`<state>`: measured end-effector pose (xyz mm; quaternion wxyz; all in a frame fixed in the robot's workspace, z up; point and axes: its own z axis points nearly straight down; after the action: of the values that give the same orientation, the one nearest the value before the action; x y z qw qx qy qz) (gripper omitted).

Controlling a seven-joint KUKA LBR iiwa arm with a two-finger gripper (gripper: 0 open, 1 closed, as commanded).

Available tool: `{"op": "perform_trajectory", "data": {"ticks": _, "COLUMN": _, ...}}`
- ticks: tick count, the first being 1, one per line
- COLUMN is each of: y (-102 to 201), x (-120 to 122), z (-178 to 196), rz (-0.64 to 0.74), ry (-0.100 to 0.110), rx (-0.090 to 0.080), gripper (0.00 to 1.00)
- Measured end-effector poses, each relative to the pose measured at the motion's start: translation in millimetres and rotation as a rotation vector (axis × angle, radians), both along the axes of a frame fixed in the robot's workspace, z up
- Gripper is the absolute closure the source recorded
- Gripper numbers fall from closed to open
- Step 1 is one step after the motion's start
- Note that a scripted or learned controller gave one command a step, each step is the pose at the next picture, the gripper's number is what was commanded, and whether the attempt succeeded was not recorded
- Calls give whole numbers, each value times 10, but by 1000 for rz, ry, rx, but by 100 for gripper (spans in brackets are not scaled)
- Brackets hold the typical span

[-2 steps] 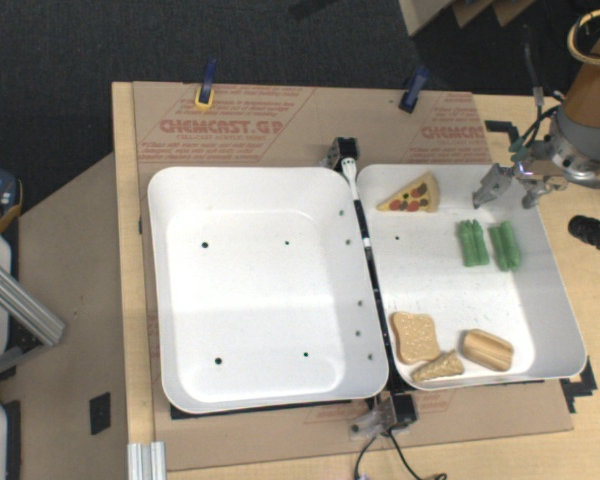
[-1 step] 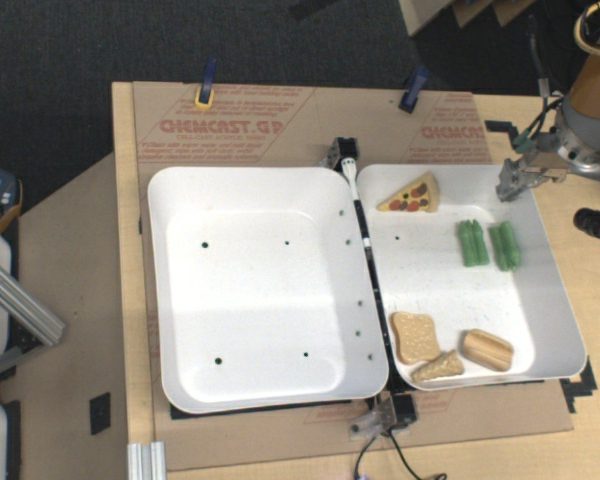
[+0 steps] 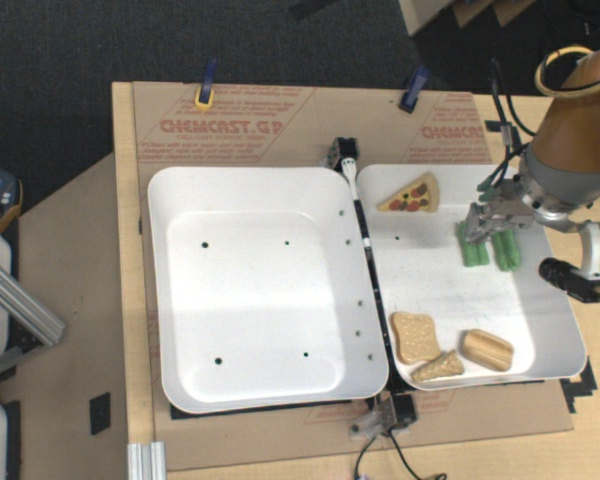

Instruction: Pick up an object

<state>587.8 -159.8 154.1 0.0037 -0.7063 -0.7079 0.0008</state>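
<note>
The grey arm with its orange band [image 3: 570,128] was seen reaching in over the right-hand shallow white bin [image 3: 555,313], and the two-finger gripper [image 3: 492,230] was poised low over that bin's middle right part. Whether the claw was open or closed could not be told, as its tips were lost against the green pieces below. Two short green stick-shaped objects [image 3: 489,251] were found lying side by side on the bin floor, directly under and touching the gripper, with nothing shown lifted clear. Towards the bin's far edge, a tan pizza-slice toy with red dots [image 3: 412,196] was set near the divider. At the bin's near edge, three bread-coloured items were grouped: a square tan toast slice [image 3: 416,335], a smaller tan wedge [image 3: 438,368] just in front of it, and a rounded brown bread roll [image 3: 487,350] beside them. To the left of that bin, the second shallow white bin [image 3: 180,268] was laid against it on the brown cardboard sheet [image 3: 280,123], which was held at the far edge by a yellow-and-blue clamp [image 3: 207,90] and a blue clamp [image 3: 414,88].
</note>
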Motion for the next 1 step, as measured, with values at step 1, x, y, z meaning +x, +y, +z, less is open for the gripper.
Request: {"op": "perform_trajectory", "data": {"ticks": 1, "y": 569, "x": 227, "z": -568, "rz": 3, "ry": -1, "rx": 0, "gripper": 100}}
